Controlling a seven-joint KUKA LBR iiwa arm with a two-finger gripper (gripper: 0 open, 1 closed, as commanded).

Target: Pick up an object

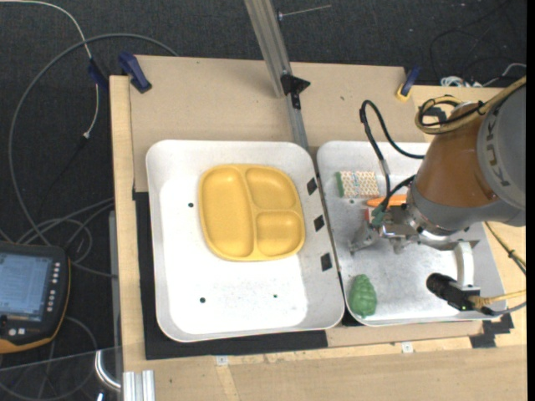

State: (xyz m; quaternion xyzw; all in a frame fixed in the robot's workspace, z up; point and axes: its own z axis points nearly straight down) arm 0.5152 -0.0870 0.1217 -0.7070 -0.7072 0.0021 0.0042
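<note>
Low in right bin, knobbly green object point(363, 295).

Arm point(468, 170) enters from right, orange band above wrist, bent downward. End effector point(374, 230) low, pointing left; finger state obscured by the wrist body.

I see even, bright overhead lighting; the white bins point(251, 307) are nearly overexposed, the yellow divided plate point(251, 211) shows soft sheen, shadows are faint, focus slightly soft, the dark floor point(50, 98) underexposed.
</note>
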